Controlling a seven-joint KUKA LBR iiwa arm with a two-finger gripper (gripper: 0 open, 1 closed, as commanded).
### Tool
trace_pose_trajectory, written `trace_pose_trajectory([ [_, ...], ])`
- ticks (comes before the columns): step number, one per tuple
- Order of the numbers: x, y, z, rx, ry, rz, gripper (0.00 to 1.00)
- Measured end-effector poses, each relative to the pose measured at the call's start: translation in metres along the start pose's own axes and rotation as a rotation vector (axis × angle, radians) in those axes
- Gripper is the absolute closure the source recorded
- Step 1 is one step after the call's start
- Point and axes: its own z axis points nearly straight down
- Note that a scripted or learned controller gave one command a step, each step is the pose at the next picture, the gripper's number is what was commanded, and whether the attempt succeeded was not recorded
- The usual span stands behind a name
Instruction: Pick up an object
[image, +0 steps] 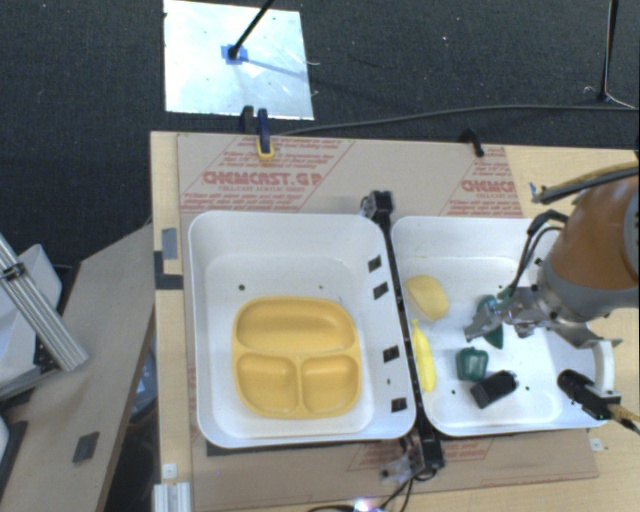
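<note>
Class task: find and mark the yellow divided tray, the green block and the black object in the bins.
yellow divided tray (296, 356): camera view, left bin, on its central ridge.
green block (471, 363): camera view, right bin, on its top face.
black object (494, 387): camera view, right bin, on its middle.

bench (165, 300) | printed sheet (300, 175) | left bin (290, 228), right bin (450, 232) side by side
</note>
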Motion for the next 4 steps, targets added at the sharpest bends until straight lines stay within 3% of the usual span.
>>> trace_pose_trajectory([
  [1,0.0,0.0,0.052,-0.002,0.0,0.0,0.0],
  [2,0.0,0.002,0.039,-0.007,-0.001,0.0,1.0],
  [4,0.001,0.016,-0.061,-0.011,-0.003,-0.004,1.0],
])
